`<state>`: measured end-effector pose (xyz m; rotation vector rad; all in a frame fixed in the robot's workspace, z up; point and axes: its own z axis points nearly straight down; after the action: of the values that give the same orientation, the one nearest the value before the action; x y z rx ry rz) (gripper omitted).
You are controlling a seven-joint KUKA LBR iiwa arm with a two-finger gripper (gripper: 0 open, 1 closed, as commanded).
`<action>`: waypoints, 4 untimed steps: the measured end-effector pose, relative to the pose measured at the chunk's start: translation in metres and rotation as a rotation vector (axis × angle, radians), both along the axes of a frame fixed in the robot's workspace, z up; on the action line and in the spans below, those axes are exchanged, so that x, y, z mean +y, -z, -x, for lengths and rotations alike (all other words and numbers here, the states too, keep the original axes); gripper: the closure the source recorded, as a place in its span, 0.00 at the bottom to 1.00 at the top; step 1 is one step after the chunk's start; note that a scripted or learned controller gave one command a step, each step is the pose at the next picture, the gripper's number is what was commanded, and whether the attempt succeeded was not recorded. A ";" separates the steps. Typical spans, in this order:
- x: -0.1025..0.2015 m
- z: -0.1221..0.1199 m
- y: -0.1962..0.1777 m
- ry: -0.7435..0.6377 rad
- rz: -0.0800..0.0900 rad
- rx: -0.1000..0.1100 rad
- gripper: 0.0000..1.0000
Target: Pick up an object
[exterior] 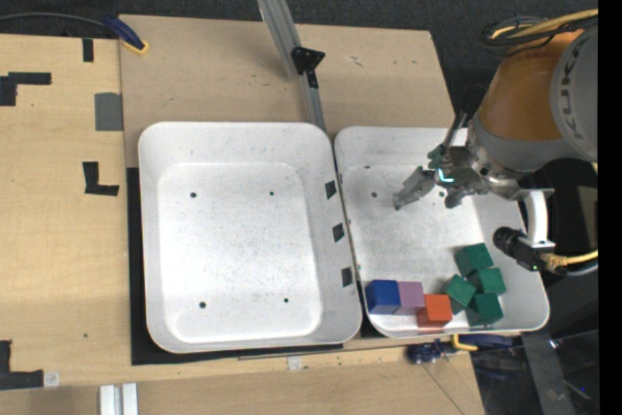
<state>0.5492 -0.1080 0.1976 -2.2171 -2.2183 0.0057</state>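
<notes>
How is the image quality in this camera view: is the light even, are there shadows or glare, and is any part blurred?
In the camera view the light is soft and even; the white bins look bright but keep their speckled texture, with no hard glare. Shadows are faint, only a thin dark line under the bin rims. The whole frame is slightly soft and grainy; the tool and the coloured blocks have fuzzy edges.

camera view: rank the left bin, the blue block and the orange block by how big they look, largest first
1. left bin
2. blue block
3. orange block

The two blocks look close in size, so their order is unsure.
</notes>
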 end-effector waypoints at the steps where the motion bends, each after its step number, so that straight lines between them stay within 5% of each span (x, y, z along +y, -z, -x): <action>1: 0.000 -0.001 -0.002 -0.002 0.001 -0.004 0.00; 3: -0.009 0.000 0.108 -0.001 0.001 -0.001 0.00; 4: -0.008 0.000 0.096 -0.002 0.000 -0.003 1.00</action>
<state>0.5496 -0.1160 0.1021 -2.2164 -2.2214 0.0024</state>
